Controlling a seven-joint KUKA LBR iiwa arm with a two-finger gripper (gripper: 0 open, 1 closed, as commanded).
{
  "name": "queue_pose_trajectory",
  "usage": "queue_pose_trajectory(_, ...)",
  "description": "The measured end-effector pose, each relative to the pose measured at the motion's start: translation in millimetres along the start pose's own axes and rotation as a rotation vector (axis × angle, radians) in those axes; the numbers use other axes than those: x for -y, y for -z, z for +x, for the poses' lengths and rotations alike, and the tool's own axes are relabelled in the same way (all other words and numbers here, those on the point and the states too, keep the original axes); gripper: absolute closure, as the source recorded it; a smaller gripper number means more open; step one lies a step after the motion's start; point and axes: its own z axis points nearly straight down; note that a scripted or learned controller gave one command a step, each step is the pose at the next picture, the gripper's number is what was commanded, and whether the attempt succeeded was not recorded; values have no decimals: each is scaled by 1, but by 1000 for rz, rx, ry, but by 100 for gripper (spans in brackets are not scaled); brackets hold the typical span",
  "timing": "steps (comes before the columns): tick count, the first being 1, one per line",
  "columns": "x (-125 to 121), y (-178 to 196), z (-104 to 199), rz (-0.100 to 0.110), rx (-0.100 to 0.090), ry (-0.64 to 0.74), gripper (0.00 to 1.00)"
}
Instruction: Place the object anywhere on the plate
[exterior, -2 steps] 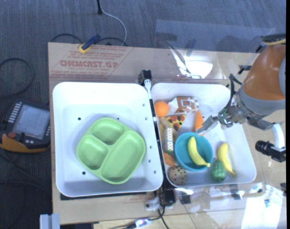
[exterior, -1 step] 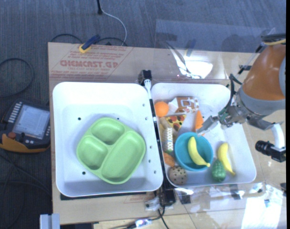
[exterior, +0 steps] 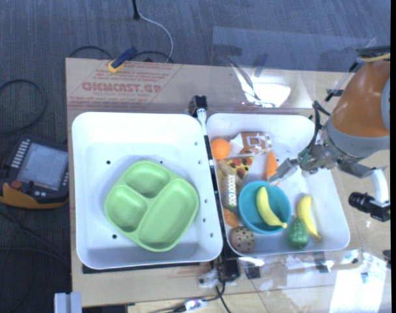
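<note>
A green divided plate [exterior: 152,204] lies in the left bin [exterior: 94,135]. The right bin [exterior: 328,194] holds toy food: an orange [exterior: 220,149], a pizza slice [exterior: 238,167], a carrot [exterior: 271,164], a blue bowl [exterior: 250,208] with a banana [exterior: 269,207] in it, a second banana [exterior: 307,216], a green broccoli piece [exterior: 297,235] and a speckled cookie [exterior: 242,240]. My gripper [exterior: 281,171] hangs over the right bin, just right of the carrot and above the bowl's far rim. Nothing shows in its grasp.
The grey and orange arm [exterior: 357,116] comes in over the right bin's far right corner. A black post [exterior: 199,104] stands at the ridge between the bins. A handheld pendant [exterior: 32,171] lies on the floor to the left of the bench.
</note>
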Motion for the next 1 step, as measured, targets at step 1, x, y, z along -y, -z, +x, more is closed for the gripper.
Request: queue_pose_trajectory(1, 0, 0, 0, 0, 0, 0, 0)
